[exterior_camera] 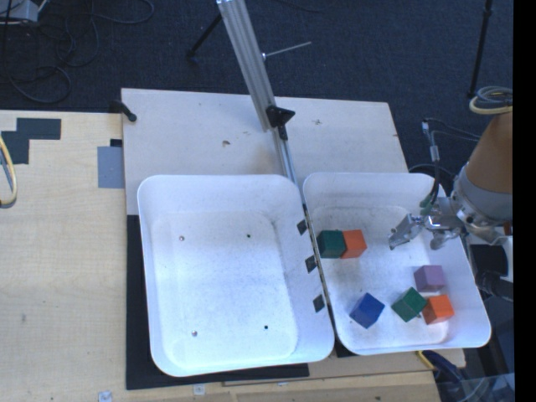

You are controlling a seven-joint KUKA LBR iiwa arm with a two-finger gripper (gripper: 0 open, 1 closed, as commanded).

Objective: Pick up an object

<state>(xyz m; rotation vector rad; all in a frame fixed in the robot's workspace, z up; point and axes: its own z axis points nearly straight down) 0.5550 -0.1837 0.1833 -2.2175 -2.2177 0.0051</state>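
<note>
Six small blocks lie in the right bin [381, 187]. A dark green block [332, 244] and an orange block [354, 243] sit touching, side by side, at about 10 o'clock from the bin's centre. A purple block [430, 277] lies at about 4 o'clock; below it a second green block [409, 304] touches a second orange block [439, 309]. A blue block [367, 310] stands alone at about 6 o'clock.

The blocks look rigid, light and flat-faced, so by appearance they should neither deform nor break; smooth faces may slip if pinched near a corner. The best hold is judged to be across two opposite flat sides. The blue and purple blocks have all sides free; in each touching pair one side is blocked.

The claw [408, 231] hovers over the bin at about 2 o'clock from its centre, with nothing between its fingers; whether they are apart or together cannot be told at this size. The arm [490, 170] enters from 3 o'clock.

Open floor lies between the claw and the paired blocks at 10 o'clock. The lower blocks sit near the bin's raised rim, which limits approach from 5 o'clock. The left bin [159, 195] adjoins at 9 o'clock; both rest on the desk [193, 128].
</note>
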